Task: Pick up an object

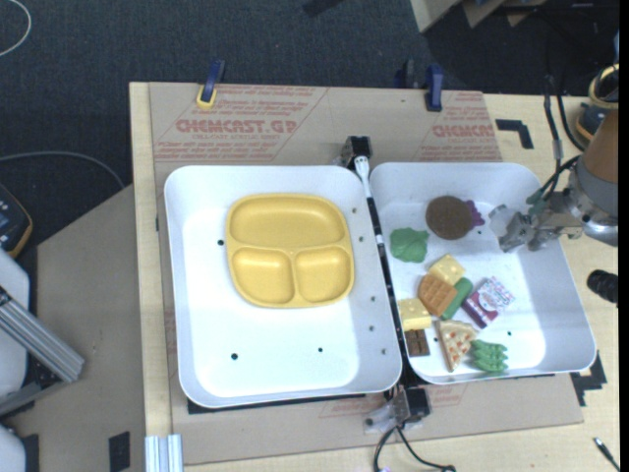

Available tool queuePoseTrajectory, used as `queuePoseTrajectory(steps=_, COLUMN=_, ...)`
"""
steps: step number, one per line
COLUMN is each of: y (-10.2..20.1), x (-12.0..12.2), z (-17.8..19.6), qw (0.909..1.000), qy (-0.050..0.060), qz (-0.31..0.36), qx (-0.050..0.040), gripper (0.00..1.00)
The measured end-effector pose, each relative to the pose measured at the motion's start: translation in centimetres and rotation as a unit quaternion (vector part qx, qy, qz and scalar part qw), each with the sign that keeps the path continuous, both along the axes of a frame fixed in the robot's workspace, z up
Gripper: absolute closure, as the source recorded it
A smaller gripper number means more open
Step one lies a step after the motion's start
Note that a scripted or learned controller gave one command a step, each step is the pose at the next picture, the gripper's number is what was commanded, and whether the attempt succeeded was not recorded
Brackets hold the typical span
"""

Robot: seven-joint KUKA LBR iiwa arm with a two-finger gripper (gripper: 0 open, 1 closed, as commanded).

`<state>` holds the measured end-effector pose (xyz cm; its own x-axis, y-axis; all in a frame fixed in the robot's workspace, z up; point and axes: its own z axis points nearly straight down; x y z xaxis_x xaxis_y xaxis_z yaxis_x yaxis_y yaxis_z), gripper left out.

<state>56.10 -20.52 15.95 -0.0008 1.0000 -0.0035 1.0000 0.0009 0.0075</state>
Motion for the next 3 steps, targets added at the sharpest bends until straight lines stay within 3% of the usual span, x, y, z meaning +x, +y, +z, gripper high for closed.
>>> queuePoseTrajectory(steps=1, y=0.7, x=0.4, z=6.1, qw=1.0, qy=0.0, qz=0.001, qx=0.0, gripper=1.0)
queuePoseTrajectory(steps=2, y=0.7, x=0.4, z=6.6, qw=1.0, qy=0.002, qz=0.0, qx=0.0008, gripper=1.0)
queuePoseTrajectory(steps=3, y=5.8, x=-0.9, z=5.5, qw=1.0, qy=0.005, qz=0.001, qx=0.0029, gripper=1.0)
